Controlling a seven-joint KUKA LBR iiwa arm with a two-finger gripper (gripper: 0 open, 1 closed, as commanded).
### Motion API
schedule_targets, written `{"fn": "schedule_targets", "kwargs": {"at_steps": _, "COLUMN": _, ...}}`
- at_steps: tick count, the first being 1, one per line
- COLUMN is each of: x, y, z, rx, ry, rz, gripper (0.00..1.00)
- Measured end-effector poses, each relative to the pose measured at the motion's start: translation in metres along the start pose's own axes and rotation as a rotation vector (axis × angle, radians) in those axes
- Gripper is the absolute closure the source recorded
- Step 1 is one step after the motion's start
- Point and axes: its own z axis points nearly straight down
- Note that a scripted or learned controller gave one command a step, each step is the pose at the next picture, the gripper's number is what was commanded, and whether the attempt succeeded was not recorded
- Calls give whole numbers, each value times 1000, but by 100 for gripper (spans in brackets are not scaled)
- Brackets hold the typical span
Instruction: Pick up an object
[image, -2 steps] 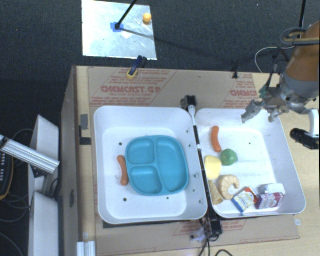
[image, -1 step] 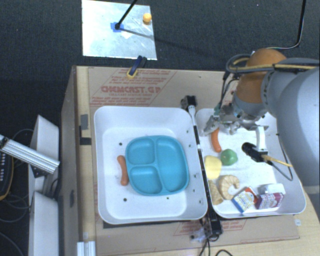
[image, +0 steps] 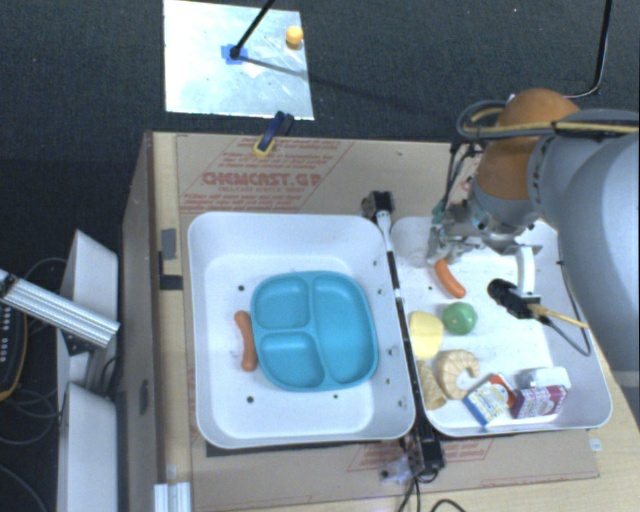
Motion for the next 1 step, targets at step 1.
{"fn": "schedule_targets", "kwargs": {"at_steps": 1, "x": 48, "y": -55, "z": -86, "rx": 0, "ry": 0, "rz": 1, "gripper": 100}}
